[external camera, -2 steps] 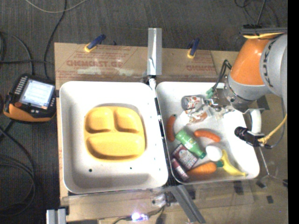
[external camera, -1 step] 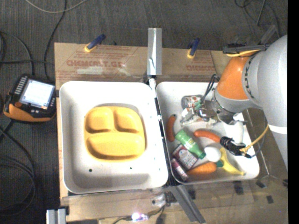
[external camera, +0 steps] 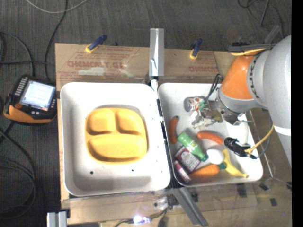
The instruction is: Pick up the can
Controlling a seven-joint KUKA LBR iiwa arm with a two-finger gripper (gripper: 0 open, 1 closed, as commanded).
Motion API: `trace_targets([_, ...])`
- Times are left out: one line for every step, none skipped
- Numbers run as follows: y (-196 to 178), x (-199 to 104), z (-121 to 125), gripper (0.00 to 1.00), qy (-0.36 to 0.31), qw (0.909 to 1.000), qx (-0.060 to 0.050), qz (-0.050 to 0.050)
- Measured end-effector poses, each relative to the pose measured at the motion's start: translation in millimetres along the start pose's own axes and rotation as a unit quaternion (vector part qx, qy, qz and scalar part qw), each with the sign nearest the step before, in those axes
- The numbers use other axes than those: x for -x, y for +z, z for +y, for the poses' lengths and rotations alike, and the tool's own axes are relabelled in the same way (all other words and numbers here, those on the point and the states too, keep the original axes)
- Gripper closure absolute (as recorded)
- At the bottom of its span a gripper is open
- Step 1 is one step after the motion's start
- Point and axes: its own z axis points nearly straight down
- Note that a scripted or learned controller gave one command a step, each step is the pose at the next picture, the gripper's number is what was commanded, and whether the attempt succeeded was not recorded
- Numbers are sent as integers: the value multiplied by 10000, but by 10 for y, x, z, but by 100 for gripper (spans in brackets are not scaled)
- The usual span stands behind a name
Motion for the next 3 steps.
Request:
trace_targets([1, 0, -1, 0, 0, 10000, -1, -2])
trace_targets([127, 528, 559, 0, -1023, 9947, 65, -30])
trace_targets([160, 431, 715, 0, 362, 9988, -334, -33])
